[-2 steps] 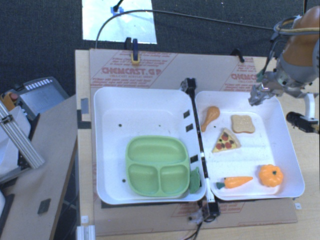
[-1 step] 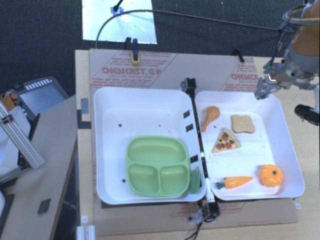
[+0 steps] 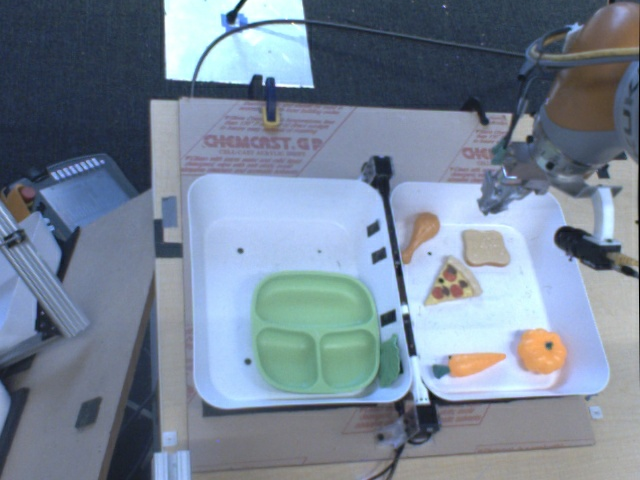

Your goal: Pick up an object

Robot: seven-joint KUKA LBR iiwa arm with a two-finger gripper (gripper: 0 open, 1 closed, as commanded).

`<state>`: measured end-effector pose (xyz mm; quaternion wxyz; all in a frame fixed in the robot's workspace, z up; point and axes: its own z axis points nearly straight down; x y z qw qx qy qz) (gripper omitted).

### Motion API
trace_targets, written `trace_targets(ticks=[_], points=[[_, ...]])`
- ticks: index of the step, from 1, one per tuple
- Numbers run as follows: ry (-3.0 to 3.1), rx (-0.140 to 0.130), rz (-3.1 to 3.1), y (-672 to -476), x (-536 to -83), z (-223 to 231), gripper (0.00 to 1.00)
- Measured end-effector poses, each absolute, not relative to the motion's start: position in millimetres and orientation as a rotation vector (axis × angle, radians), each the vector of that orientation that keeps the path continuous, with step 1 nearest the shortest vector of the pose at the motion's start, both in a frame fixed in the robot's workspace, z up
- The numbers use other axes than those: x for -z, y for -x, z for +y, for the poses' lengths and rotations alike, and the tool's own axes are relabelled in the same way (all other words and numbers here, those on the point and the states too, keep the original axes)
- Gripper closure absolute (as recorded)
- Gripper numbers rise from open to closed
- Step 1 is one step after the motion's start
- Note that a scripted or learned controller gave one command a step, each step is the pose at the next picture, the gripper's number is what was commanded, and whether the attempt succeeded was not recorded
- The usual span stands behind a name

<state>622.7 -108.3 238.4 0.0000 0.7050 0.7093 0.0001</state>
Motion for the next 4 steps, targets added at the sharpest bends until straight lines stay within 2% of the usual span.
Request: trace_targets(ticks=[2,3,4], points=[[-2.213,-0.002,2.23,-594.3,-244,-8,1.0],[-2.212,-0.003,2.23,-596.9,-237,51,1.0],[-2.211,-0.003,2.233,-586.3,-236,110,1.0]])
